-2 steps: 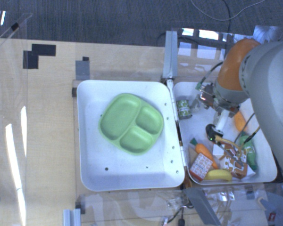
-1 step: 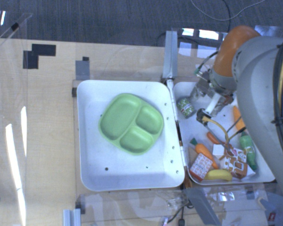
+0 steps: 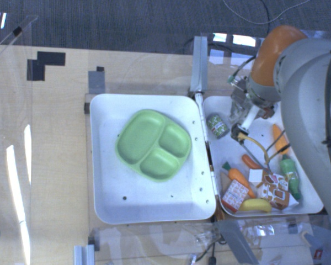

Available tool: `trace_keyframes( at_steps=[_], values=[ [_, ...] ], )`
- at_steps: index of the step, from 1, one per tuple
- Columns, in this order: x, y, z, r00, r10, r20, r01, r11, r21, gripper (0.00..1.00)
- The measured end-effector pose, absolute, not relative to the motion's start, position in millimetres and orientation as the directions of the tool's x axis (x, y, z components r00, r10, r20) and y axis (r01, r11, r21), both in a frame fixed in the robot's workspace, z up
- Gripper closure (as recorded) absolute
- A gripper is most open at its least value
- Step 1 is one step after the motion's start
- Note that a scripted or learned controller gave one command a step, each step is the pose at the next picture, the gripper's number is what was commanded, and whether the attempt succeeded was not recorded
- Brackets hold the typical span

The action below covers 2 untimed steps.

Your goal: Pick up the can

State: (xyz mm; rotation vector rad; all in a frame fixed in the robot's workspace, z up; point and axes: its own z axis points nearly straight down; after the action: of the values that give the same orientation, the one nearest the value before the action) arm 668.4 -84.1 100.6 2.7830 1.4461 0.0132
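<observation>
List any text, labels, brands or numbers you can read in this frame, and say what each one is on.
None can be read.
Can: green patterned label, print too small and blurred.
Red and white carton: printed front, blurred.
Brown and white box: patterned, no legible words.
Green bottle: no legible label.
Black marks on the bench: plain shapes, not letters.
</observation>
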Motion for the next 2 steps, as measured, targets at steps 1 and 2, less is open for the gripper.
trace_keyframes(
  at_steps=[1, 2],
  values=[
    [666.9, -85.5, 99.6, 0.575, 0.818, 0.001, 0.818, -0.575, 0.004, 0.00],
    [669.4, -83.8, 112.3, 0.569, 0.822, 0.005, 0.822, -0.569, 0.011, 1.00]
  ],
)
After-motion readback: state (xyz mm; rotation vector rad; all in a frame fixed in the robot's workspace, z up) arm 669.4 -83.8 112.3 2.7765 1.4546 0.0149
